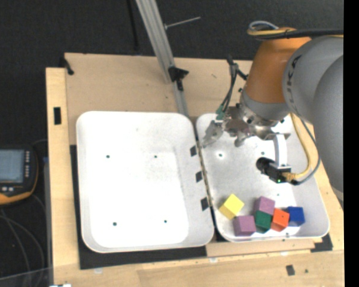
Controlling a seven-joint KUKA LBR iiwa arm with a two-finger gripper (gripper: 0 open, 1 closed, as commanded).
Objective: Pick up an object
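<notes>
Left bin: a shallow white tray with rounded corners; its floor shows a few small dark dots.
Divide: the two bins meet edge to edge along a slanted seam with dark clips.
Right bin: holds all the blocks, gathered along its near rim; the upper and middle floor is bare white.
Yellow block: leftmost, turned corner-on like a diamond, standing a little apart from the others; no clear long axis.
Purple block: near the rim, just beside the green block.
Second purple block: behind the green one, touching it.
Orange block: tilted, between the green and the blue block.
End effector: over the right bin's far-left corner, well apart from the blocks; nothing seen in it, and its opening cannot be told.
Surface: tan board showing around both bins.
</notes>
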